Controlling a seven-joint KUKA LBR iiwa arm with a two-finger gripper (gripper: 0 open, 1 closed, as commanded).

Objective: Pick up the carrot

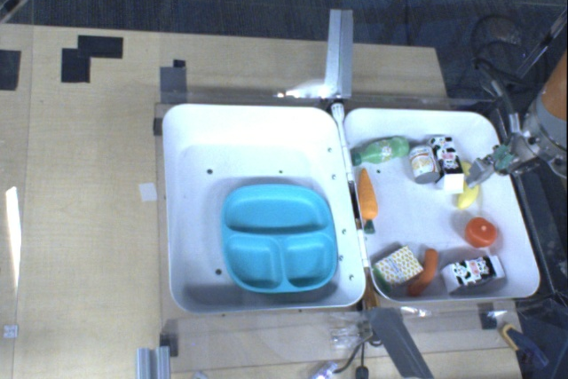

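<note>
- Since it lies flat against the right bin's [510, 275] left wall, the carrot [366, 194] sits on that bin's floor just below the green packet [380, 150], long axis running roughly along the wall
- Judging by its look, the carrot is a light, stiff, smooth toy, so a grip across its narrow middle seems best; the wall crowds one finger
- Right of the carrot stand a small can [424, 163], a milk carton [445, 152] and a yellow piece [467, 193]; an orange round fruit [480, 232] sits farther right
- Well right of the carrot, the gripper [486, 169] hovers near the yellow piece, its opening too small to tell
- Left of the carrot, across the wall, lies a blue divided plate [277, 237]
</note>
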